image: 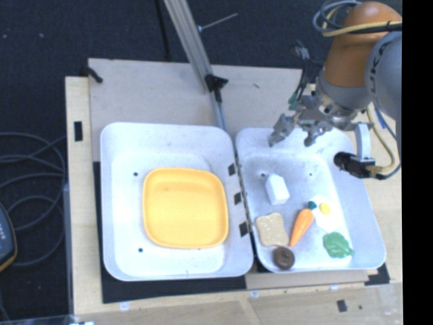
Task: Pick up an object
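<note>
Yellow plate (185,207) lies well left of the gripper (295,133), alone in its bin. Below the gripper, right bin (358,202): white block (276,188) nearest, then toast (271,229), brown disc (283,256), carrot (302,226), egg (325,210), green leaf (337,244). Gripper fingers apart, holding nothing, above the bin's far rim. Pick not yet begun; descent, grasp and lift remain.

Right bin (352,195): white block (276,189), toast slice (271,229), orange carrot (301,227), fried egg (325,210), green lettuce (337,244), brown doughnut (283,257).
</note>
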Controlling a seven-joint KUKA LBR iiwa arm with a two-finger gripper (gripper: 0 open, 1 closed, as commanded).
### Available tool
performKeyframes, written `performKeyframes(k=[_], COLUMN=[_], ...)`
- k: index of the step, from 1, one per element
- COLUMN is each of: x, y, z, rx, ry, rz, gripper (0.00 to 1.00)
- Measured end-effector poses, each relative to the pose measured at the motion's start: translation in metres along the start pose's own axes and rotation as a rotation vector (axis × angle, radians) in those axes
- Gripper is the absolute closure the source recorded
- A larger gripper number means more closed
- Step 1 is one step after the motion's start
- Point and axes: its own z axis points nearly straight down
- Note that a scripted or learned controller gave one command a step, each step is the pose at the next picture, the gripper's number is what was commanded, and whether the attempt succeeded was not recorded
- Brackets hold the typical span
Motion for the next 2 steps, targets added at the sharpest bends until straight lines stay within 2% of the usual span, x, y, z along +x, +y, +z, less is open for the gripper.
performKeyframes(k=[2], x=[-0.008], y=[0.000], z=[0.087], rx=[0.000], ry=[0.000], rz=[0.000], gripper=[0.00])
